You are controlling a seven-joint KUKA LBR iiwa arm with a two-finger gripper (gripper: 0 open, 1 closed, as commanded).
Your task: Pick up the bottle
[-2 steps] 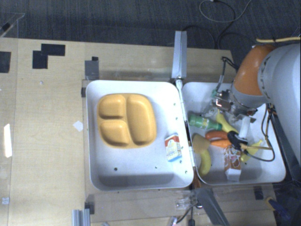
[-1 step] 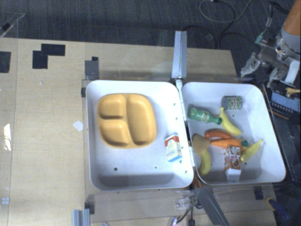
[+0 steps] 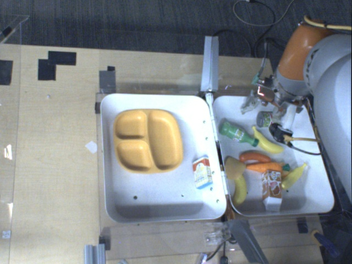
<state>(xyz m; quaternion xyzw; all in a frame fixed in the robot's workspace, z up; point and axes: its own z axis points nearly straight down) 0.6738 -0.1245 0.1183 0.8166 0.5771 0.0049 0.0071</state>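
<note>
You have two white bins side by side, the left bin and the right bin. In the left bin there are two things: one yellow divided tray toward the far left corner, and one small carton lying near the right wall. The right bin is more crowded. Your bottle, the only one, is green and lies on its side near the bin's far left, cap pointing toward a banana just beside it. Count three bananas in all: that one, a second near the front left, and a third toward the right. Between them lie two orange carrot-like pieces, touching, and one juice box at the front. The gripper is over the far end of the right bin, just beyond the bottle and apart from it. You cannot tell from here how its jaws stand. A small can-like object sits right under it.
</note>
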